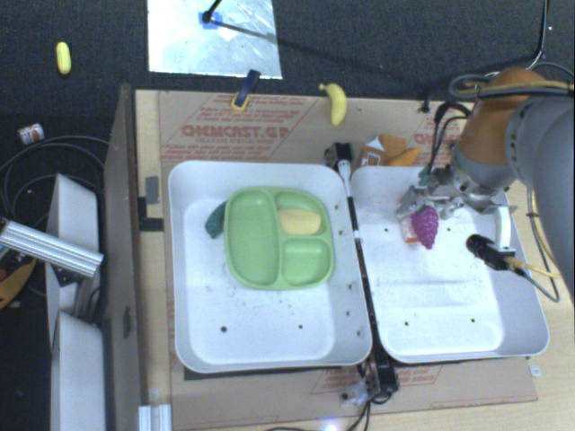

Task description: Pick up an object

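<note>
Gripper (422, 203) above purple grape bunch (425, 226)

Two white bins (269, 348), a pale green divided plate (277, 238) bearing a yellow piece (300, 220), dark teal item (215, 220) beside it, purple grape bunch (425, 225), yellow banana (336, 103), grey-and-orange arm (503, 133).

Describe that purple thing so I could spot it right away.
Look in the right white bin, near its far edge, just below the claw. The bunch of purple toy grapes sits there, the one purple, knobbly item among the bin's contents.
</note>
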Available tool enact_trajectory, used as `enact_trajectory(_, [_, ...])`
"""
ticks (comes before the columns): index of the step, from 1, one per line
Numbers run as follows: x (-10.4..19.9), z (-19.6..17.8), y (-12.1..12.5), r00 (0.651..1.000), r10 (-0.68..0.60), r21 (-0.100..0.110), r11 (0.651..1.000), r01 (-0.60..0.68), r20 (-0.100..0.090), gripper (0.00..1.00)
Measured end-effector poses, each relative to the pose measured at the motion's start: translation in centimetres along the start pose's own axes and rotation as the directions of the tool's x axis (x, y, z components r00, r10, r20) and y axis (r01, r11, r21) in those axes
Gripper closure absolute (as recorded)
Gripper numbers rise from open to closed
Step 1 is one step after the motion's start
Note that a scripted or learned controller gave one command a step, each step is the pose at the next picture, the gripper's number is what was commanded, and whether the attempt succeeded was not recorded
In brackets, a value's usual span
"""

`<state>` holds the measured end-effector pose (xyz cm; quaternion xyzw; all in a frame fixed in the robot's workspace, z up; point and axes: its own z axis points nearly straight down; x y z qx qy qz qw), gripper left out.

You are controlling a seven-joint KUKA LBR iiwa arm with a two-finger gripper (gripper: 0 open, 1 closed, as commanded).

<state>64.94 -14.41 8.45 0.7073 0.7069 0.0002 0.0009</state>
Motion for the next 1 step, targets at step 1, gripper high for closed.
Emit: enact_trajectory(1, [0.15,-1.19,0.15,1.0,-0.002,-0.003,1.0,0.002,0.0,1.0])
